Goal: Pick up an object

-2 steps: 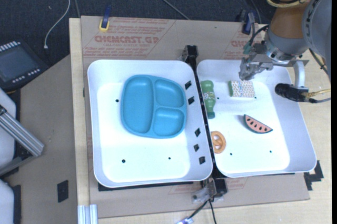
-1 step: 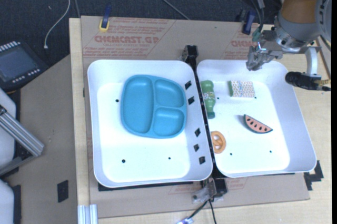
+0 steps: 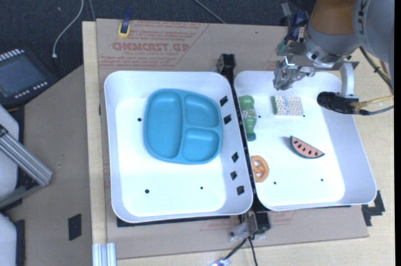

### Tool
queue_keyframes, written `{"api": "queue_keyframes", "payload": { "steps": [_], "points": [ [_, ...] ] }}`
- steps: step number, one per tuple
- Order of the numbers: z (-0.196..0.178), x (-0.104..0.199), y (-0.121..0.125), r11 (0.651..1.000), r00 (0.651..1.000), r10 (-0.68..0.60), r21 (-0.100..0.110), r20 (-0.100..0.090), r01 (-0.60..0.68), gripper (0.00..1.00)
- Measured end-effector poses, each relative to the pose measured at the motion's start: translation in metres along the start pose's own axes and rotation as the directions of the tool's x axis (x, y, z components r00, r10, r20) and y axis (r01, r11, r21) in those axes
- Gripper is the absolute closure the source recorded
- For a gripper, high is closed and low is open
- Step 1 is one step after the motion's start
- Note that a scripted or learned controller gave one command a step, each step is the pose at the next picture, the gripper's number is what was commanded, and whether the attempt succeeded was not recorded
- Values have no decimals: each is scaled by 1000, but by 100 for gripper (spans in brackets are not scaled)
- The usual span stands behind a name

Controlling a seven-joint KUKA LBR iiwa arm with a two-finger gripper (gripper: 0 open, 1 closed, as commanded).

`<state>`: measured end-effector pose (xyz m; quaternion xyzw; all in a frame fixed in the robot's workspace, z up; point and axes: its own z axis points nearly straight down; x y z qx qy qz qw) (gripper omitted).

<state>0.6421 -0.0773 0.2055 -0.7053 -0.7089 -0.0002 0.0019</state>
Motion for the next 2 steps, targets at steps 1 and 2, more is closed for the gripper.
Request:
{"api": "queue_keyframes", "payload": {
  "steps": [1, 2],
  "points": [
    [-7, 63, -14, 1000, 1000, -2, 0, -1, 2, 100],
    [-3, 108, -32, 1000, 1000, 1, 2, 1, -1, 100]
  ]
}}
